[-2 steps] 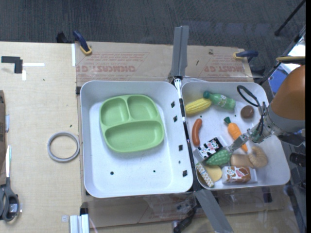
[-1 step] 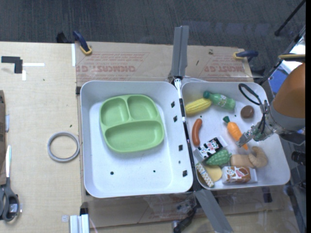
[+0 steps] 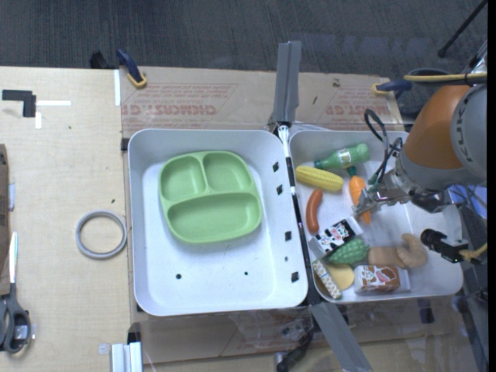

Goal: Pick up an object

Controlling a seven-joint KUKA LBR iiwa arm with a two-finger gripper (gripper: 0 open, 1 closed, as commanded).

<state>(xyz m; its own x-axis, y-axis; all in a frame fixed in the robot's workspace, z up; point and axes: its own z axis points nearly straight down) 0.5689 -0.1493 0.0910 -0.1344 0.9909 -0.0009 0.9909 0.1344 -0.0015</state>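
Arm (image 3: 442,142): it is reaching in from the right, grey with an orange band, and is hanging over the right bin (image 3: 434,285).
Claw (image 3: 370,201): it is sitting low in the right bin, at the lower end of the carrot; I cannot tell if it is wide, narrow or holding something, because the metal parts are too small and dark to read.
Carrot (image 3: 356,187): an orange toy carrot, lying just left of the claw and looking as if it is touching the claw.
Corn (image 3: 318,178): a yellow toy corn cob, lying just left of the carrot, near the bin's upper left part.
Green bottle (image 3: 342,158): it is lying on its side above the corn, with a yellow band near one end.
Sausage (image 3: 313,209): a red-orange one, lying along the left wall of the right bin.
Other things in the right bin: a black and white carton (image 3: 336,235), a green bumpy toy (image 3: 346,252), a tan figure (image 3: 399,255) and a brown box (image 3: 381,279) are lying close together near the front.
Left bin (image 3: 155,285): it is carrying a green divided plate (image 3: 211,196), lying flat.
Bench (image 3: 54,177): a ring of tape (image 3: 101,233) is lying left of the bins, and scissors (image 3: 14,316) are lying at the left edge.
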